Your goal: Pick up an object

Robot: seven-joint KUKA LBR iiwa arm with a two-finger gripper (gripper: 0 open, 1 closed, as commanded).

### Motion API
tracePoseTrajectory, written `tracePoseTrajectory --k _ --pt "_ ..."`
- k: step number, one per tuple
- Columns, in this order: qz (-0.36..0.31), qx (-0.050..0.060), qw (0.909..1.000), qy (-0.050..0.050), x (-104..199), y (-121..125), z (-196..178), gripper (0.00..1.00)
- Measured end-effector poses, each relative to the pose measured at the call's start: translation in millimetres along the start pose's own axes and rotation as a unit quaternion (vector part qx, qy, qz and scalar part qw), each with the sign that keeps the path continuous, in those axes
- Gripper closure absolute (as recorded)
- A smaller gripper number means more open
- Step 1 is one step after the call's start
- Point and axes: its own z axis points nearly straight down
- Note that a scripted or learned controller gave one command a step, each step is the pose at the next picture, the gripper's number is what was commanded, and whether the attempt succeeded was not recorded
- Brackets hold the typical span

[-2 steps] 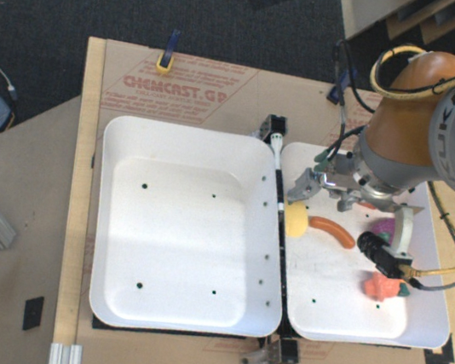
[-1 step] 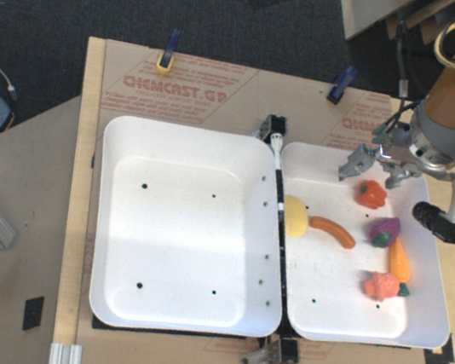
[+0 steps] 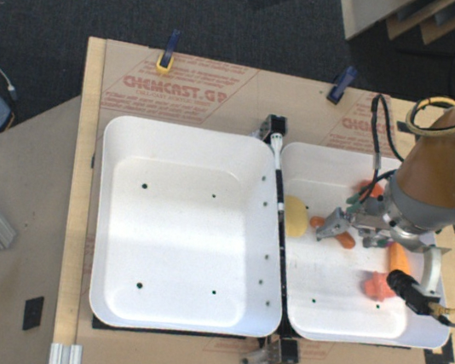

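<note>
While the arm (image 3: 440, 174) reaches in over the right bin (image 3: 342, 321), we record the gripper (image 3: 333, 229) low above that bin's upper middle, pointing toward the divide between the two bins. Whether its fingers stand open or closed we cannot tell; the grey hardware blurs together at the tip, and nothing can be confirmed between them.

We note several candidate objects in the right bin. An orange-red piece (image 3: 333, 234) lies directly at the gripper tip, partly covered by it, and we judge it the likeliest target. Its shape and long axis are too hidden to state. A pale yellow rounded object (image 3: 295, 217) sits just beyond the tip, toward the left bin (image 3: 176, 229) and close against the bin wall, its longer dimension running roughly along that wall. A salmon-pink lump (image 3: 378, 285) rests nearer the front of the bin, behind the gripper on the arm's side, with an orange piece (image 3: 399, 259) just above it. Another orange item (image 3: 370, 190) shows at the far side beside the wrist.

In our judgement the coming move turns on the orange-red piece lying right under the tip: a short descent, not a reach, is what the pick calls for.
</note>
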Motion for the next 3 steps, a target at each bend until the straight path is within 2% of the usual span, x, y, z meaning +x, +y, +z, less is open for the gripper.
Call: tracePoseTrajectory --k 1,2,3 --pt "-0.002 -0.006 1.0000 -0.002 12.2 32.4 42.6 0.00" --pt "-0.001 -0.008 1.0000 -0.002 11.5 32.2 29.5 1.00" --pt "-0.004 -0.006 1.0000 0.000 85.2 -57.2 -63.3 1.00"
